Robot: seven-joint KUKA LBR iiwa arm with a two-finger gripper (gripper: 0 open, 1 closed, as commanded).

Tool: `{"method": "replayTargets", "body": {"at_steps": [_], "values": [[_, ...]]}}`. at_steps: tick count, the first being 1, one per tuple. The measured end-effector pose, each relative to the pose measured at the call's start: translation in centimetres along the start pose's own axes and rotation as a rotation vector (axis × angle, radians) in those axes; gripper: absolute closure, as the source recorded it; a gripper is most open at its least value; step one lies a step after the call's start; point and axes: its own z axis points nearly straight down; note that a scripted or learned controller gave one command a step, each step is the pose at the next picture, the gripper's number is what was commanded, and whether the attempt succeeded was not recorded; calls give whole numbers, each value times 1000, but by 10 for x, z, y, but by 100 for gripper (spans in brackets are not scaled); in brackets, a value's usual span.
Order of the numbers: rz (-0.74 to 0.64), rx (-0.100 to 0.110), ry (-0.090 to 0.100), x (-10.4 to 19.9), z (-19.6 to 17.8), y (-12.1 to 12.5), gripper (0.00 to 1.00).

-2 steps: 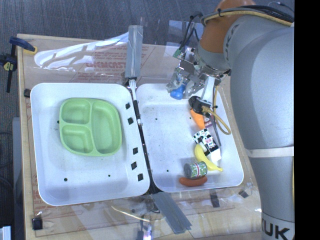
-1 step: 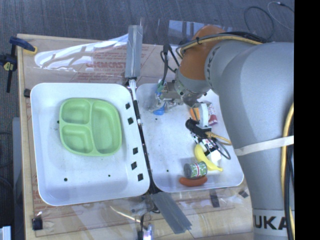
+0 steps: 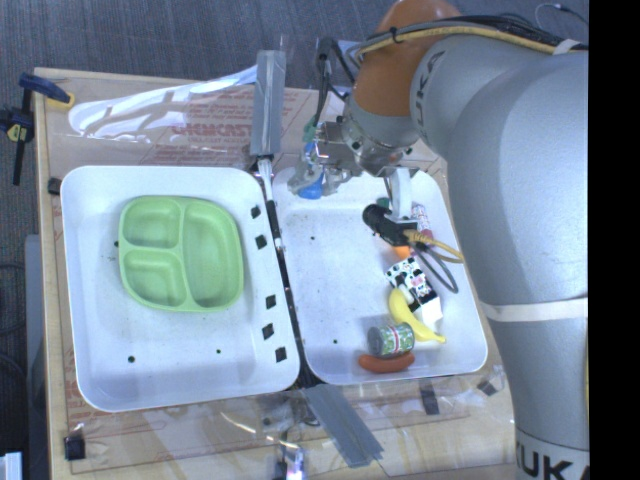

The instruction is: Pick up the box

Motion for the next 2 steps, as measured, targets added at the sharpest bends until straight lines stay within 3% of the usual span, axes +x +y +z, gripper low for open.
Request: {"method": "replayTargets", "body": {"at_steps": [1, 2], "values": [[-46, -1, 0, -31, -73, 2, 100], [-74, 3, -1, 46, 5, -3, 100]]}}
